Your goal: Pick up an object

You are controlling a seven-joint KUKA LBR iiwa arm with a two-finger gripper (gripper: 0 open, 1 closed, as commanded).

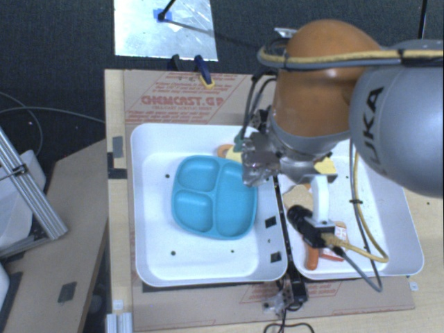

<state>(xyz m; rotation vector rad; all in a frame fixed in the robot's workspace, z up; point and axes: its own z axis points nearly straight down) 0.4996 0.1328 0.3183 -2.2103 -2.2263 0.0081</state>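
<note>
A blue divided plate (210, 204) lies in the left bin (156, 255). My gripper (252, 166) hangs over the plate's right rim, close to the divide between the two bins. A small orange and yellow object (227, 151) peeks out at the back of the left bin, just left of the gripper and partly hidden by it. In the right bin (399, 245), a yellow object (325, 166) shows under the wrist, and a small red-orange piece (313, 259) lies near the front edge. The arm's bulk hides much of the right bin.
The bins rest on a cardboard sheet (177, 99) printed with red letters. A blue-handled tool (202, 70) lies at the sheet's back edge, below a shiny square panel (165, 19). A metal frame (28, 193) stands at the far left.
</note>
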